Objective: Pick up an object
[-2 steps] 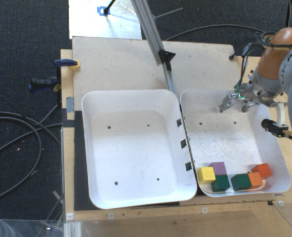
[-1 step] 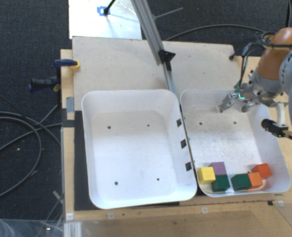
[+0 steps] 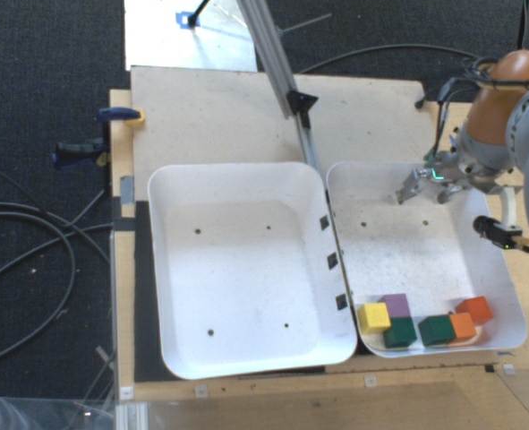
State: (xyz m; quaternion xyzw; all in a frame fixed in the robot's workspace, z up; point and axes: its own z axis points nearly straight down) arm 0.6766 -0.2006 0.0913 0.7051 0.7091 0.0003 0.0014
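Observation:
Several small blocks lie bunched at the near edge of the right bin (image 3: 398,240): a yellow block (image 3: 374,315), a purple block (image 3: 395,305), a green block (image 3: 400,332), a darker green block (image 3: 436,330), an orange block (image 3: 462,326) and a red-orange block (image 3: 475,309). My gripper (image 3: 428,190) hangs over the far part of that bin, well away from the blocks. It is open, its two fingers spread apart with nothing between them.
The left bin (image 3: 170,267) sits beside the right one, their rims touching in the middle. A slanted metal pole (image 3: 273,52) crosses above the bench's far side. A blue clamp (image 3: 114,115) grips the bench's left edge. Cables lie on the floor at the left.

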